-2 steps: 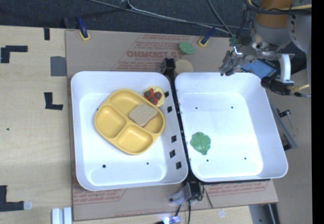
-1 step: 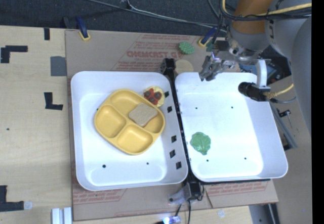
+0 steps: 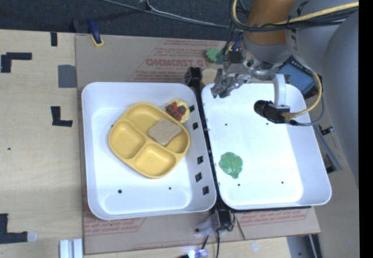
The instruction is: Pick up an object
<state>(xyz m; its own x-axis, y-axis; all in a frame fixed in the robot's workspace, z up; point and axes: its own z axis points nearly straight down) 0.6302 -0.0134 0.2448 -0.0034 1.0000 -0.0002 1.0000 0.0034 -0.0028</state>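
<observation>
Leftward, yellow tray (image 3: 131,145) with bread (image 3: 164,131)

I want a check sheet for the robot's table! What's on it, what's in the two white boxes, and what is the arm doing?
Surface: brown board under two white bins, left bin and right bin.
Job's things: yellow divided tray in left bin, tan square on it, small red-and-dark item at its rim; green lump in right bin.
Clutter: small green piece outside the bins.
Grippers: gripper above right bin's back left corner, nothing seen between fingers.
Cables: yellow cable by the wrist.
Surroundings: black tape marks.
</observation>
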